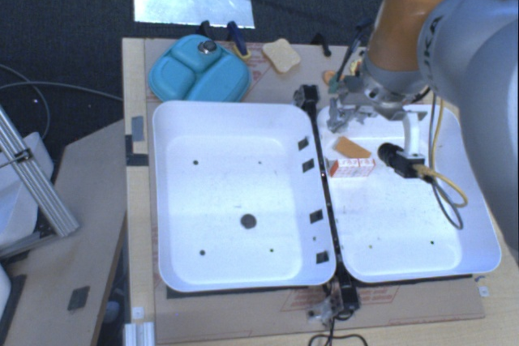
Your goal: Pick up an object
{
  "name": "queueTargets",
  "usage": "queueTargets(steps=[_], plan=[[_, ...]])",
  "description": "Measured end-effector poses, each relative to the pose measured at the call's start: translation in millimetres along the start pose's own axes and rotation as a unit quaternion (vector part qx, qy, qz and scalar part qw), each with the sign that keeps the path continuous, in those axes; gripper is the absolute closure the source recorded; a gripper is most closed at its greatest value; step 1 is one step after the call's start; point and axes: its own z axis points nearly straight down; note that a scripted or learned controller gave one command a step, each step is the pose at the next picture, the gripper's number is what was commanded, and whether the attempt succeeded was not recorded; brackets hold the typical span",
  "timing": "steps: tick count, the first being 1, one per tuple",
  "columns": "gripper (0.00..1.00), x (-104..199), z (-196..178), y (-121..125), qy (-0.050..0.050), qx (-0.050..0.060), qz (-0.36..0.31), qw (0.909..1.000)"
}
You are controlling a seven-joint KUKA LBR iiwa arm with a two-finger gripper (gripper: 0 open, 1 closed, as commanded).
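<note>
In the right bin (pixel 422 255), near its far left corner, lie an orange wedge-shaped block (pixel 353 147) and, just in front of it, a small red and white box (pixel 351 167). My gripper (pixel 345 119) hangs above the far left part of this bin, just behind the orange block. Its metal fingers (pixel 334 121) point down, and nothing shows between them. The grey arm with its orange band (pixel 405 16) comes in from the upper right and hides the bin's far edge.
The left bin (pixel 235 198) has a small dark disc (pixel 248 220) on its floor. Behind the bins on the bench lie a blue lidded container (pixel 199 70) and a tan sponge (pixel 280 55). A black cable with a yellow loop (pixel 442 182) hangs over the right bin.
</note>
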Motion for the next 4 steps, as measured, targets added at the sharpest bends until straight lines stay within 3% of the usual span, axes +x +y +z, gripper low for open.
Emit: queueTargets(steps=[1, 2, 3, 4], plan=[[1.00, -4.2, -3.4, -37.2, -0.001, 0.004, 0.004, 1.0000], [1.00, 45.0, -190.8, -92.3, 0.001, -0.005, -0.001, 1.0000], [1.00, 72.2, -146.6, -62.4, 0.000, 0.003, 0.000, 1.0000], [1.00, 87.4, -128.6, -56.3, 0.000, 0.003, 0.001, 1.0000]])
